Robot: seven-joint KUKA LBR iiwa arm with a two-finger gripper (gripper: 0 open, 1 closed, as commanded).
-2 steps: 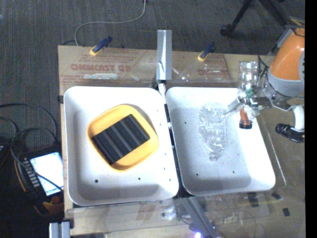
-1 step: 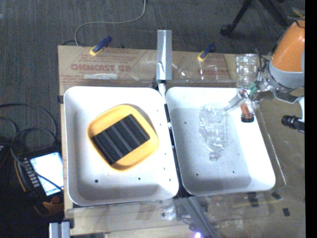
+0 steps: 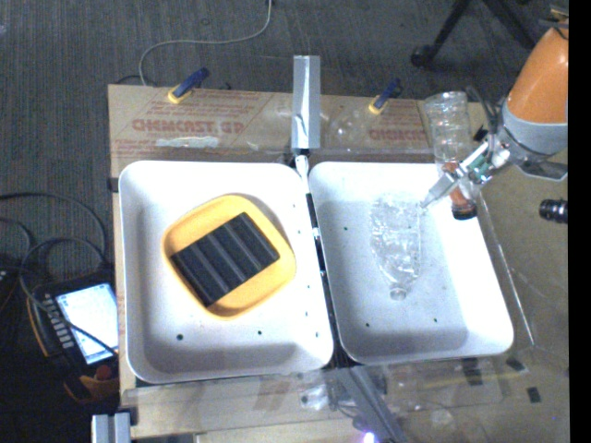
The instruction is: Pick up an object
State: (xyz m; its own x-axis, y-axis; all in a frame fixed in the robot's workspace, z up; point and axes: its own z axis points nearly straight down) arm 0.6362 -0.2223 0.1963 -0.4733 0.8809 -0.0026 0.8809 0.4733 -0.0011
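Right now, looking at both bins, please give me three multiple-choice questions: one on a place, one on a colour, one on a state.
1. Where does the yellow object with the black ribbed top lie?
A. left bin
B. right bin
C. on the floor

2. What colour are both bins?
A. blue
B. white
C. black

3. How is the clear plastic bottle positioned?
A. standing upright
B. hanging from the arm
C. lying on its side

Answers:
1 A, it rests on the floor of the left bin.
2 B, both the left and the right bin have white walls.
3 C, its length runs flat along the bin floor.
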